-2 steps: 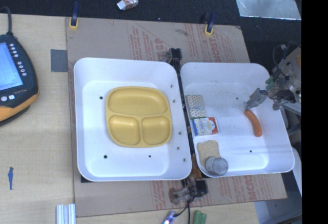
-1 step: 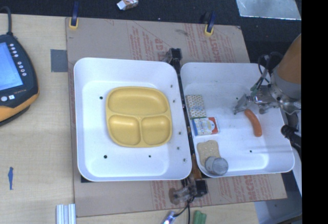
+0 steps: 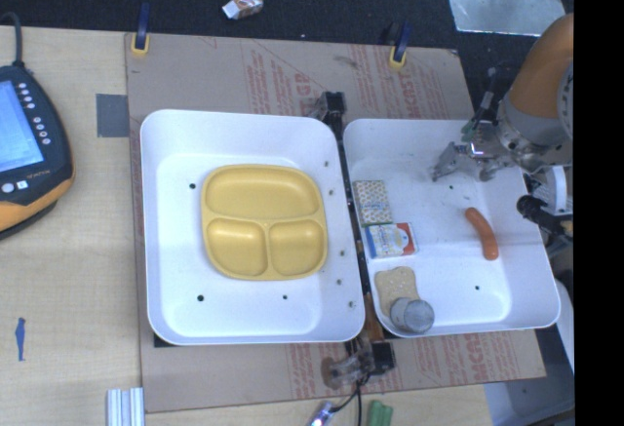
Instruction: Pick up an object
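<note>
My gripper (image 3: pixel 466 164) hangs over the upper right part of the right bin (image 3: pixel 526 307), its fingers spread open with nothing between them. An orange sausage (image 3: pixel 482 233) lies below it near the bin's right side. Along the right bin's left wall lie a patterned square card (image 3: pixel 371 201), a small blue and red packet (image 3: pixel 390 240), a tan slice of toast (image 3: pixel 395 283) and a grey round lid (image 3: pixel 413 316). A yellow divided plate (image 3: pixel 263 220) sits in the middle of the left bin (image 3: pixel 166 219).
A teach pendant (image 3: pixel 24 146) rests on the bench at far left. Clamps (image 3: pixel 140 32) hold the cardboard underlay at the top. A crumpled wrapper (image 3: pixel 243 6) lies on the dark floor beyond the bench.
</note>
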### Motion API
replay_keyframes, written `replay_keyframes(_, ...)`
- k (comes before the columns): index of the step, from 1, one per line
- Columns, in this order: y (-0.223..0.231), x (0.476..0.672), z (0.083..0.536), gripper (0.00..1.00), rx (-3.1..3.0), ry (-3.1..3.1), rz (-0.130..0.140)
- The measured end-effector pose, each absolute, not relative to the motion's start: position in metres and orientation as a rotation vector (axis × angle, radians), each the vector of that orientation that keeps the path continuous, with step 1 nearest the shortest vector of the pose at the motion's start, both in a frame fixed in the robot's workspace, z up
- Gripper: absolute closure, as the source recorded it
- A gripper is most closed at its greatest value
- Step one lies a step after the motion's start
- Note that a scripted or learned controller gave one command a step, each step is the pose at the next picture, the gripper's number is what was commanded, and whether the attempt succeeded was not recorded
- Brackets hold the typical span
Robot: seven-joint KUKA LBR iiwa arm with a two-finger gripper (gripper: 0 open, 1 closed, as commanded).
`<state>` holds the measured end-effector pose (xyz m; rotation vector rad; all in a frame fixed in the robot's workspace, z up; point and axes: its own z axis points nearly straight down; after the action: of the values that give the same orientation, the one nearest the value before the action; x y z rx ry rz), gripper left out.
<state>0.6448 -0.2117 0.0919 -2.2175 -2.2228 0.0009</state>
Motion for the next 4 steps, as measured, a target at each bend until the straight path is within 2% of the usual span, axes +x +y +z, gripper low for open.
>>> replay_keyframes(1,-0.205,0.589,0.124,0.00,-2.216,-2.225,0.004)
replay_keyframes(2,-0.212,0.552,0.092,0.00,-2.214,-2.227,0.005)
replay_keyframes(3,-0.213,0.552,0.102,1.00,-2.212,-2.229,0.009)
replay_keyframes(4,-0.142,0.602,0.092,1.00,-2.213,-2.228,0.005)
